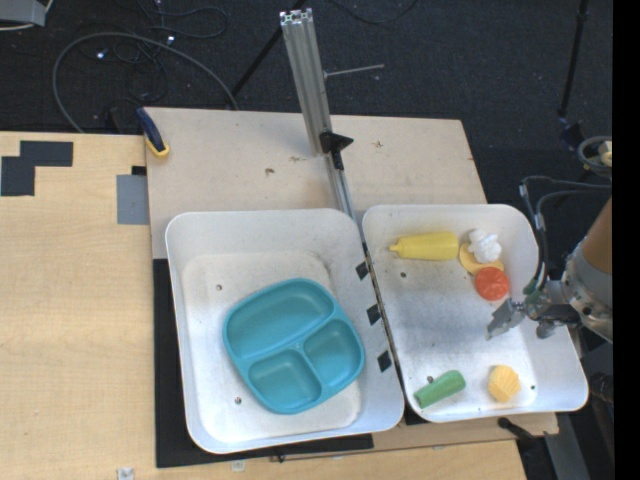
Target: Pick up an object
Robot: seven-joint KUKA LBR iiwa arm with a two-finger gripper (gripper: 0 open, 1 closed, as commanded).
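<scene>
**Pincer over the right bin, nothing between its fingers**

The grey two-finger pincer (512, 320) reaches in from the right and hangs over the right-hand edge of the shallow white right bin (440, 368). Its dark fingers (500, 322) point left and downward; they look slightly apart, and no object sits between them.

Several small objects lie in this bin. A yellow plastic squeeze bottle (427, 246) rests on its side near the far wall. Just right of it is a small white lumpy piece (485, 244) on a yellow piece (468, 259), and touching these from below is a round red-orange ball-like toy (491, 284), which is the nearest object to the fingers, just above and left of them. Near the front wall lie a green cylindrical plastic piece (440, 388) and, to its right, a small yellow rounded toy (504, 383), the two set apart from each other.

The shallow white left bin (200, 238) holds a teal plastic divided plate with three compartments (292, 344), lying flat at a tilt to the bin walls.

Both bins sit side by side on the pale wooden desk (400, 158), where an upright aluminium post (308, 78) rises behind them.
</scene>
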